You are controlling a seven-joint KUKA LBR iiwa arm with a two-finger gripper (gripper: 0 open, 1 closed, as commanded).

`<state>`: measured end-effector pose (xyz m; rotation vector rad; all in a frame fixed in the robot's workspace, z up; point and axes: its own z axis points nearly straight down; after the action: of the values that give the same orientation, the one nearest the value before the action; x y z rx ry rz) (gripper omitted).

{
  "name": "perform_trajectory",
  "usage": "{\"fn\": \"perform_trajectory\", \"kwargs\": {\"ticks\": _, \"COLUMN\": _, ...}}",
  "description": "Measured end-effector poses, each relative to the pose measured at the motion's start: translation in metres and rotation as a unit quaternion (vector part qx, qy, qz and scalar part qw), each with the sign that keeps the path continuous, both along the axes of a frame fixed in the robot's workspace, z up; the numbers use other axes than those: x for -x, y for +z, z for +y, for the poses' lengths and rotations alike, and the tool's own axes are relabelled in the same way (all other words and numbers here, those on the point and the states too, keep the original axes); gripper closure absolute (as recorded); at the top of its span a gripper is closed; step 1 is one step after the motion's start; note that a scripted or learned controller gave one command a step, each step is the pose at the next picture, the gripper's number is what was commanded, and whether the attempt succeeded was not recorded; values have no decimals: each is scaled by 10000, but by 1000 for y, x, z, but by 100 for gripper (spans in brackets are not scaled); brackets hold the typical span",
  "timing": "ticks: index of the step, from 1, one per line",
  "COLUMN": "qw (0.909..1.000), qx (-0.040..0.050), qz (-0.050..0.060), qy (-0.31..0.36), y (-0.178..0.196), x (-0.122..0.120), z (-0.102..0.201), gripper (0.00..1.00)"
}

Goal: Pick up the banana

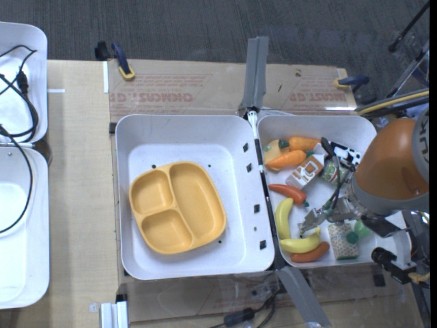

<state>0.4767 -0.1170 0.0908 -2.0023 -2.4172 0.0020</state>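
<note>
Thin metal claw (313,219) hangs just above the smooth curved yellow banana (289,229), fingers seemingly parted, gripping nothing.

Your arm (395,169) reaches in from the right, its orange band bulking large above the wrist, which angles down and to the left. The gripper (311,222) sits low at the end of it, fingers pointing leftward. You cannot tell from here whether anything sits between them.
</note>
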Motion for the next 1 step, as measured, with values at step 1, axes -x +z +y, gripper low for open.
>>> {"fn": "perform_trajectory", "kwargs": {"ticks": 1, "qw": 10000, "qx": 0, "qz": 0, "qy": 0, "y": 0, "x": 0, "z": 0, "gripper": 0}}
